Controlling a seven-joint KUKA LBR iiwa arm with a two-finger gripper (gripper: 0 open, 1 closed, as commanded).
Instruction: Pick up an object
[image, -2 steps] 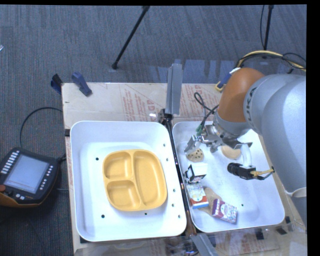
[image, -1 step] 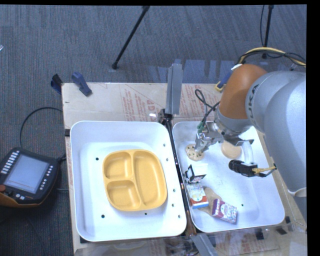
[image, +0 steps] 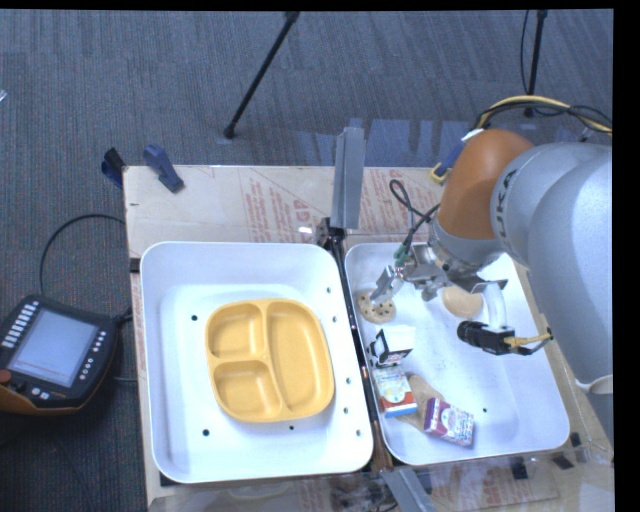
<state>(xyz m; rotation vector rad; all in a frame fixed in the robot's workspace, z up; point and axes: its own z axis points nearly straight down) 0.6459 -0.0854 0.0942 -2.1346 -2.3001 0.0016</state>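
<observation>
Hand (image: 412, 272) over right bin (image: 520, 420), far-left; grip state unclear. Cookie (image: 377, 305) below looked light, brittle; best pinched across edges.

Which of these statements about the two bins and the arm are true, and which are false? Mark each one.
1. The yellow divided plate lies in the left bin. True.
2. The plate has two compartments. False: it has three.
3. The end effector hangs over the right bin. True.
4. The small packets lie in the left bin. False: they lie in the right bin.
5. A handheld control pendant sits left of the bench. True.
</observation>
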